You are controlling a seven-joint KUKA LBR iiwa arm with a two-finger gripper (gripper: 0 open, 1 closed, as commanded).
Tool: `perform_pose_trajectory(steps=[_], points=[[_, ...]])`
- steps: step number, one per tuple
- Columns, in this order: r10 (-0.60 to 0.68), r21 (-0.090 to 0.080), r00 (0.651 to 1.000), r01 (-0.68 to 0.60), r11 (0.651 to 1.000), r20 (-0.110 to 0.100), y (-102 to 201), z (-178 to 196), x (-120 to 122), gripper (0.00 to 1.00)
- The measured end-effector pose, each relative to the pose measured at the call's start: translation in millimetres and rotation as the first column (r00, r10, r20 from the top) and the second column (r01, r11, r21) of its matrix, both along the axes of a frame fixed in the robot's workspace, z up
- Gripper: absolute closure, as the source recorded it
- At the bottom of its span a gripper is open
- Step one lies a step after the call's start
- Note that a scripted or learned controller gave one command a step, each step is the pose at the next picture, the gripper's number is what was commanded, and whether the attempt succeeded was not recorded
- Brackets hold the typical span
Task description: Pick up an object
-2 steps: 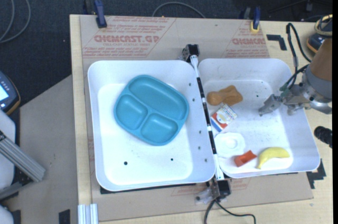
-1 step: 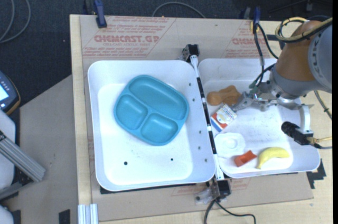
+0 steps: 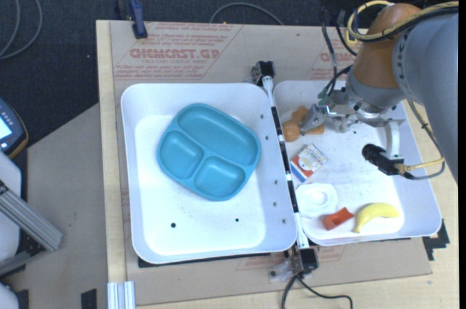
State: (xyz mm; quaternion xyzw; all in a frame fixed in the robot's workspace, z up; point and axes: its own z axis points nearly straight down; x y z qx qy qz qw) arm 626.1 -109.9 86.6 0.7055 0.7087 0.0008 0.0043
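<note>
I'm looking at the orange toy first, a small lumpy thing lying in the right bin at its far left corner, hard by the wall that divides the two bins. It seems to run lengthwise from the lower left, where a rounder end sits near the divider, up toward the right. The jaws are right there at its right-hand end, touching or nearly so, low in the bin, so the toy lies just left of them, toward the divider. Whether the jaws are apart or together I cannot tell; the wrist hardware blurs into the toy from up here. My read is that the grasp hangs on that closeness to the wall: little room on the far side.

Moving outward, a small card packet lies just below the toy, then a white cup lid, a red piece and a yellow banana along the near edge, all well apart from the jaws. The left bin carries a blue divided plate. Both bins sit on the counter.
</note>
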Motion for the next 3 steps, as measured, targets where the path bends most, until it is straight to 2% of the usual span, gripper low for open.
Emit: perform_pose_trajectory(steps=[1, 3], points=[[-0.002, -0.007, 0.999, 0.002, 1.000, -0.045, -1.3, -2.9, 33.4, 0.00], [-0.007, -0.008, 0.999, 0.006, 1.000, -0.038, 2.4, -3.0, 33.7, 0.00]])
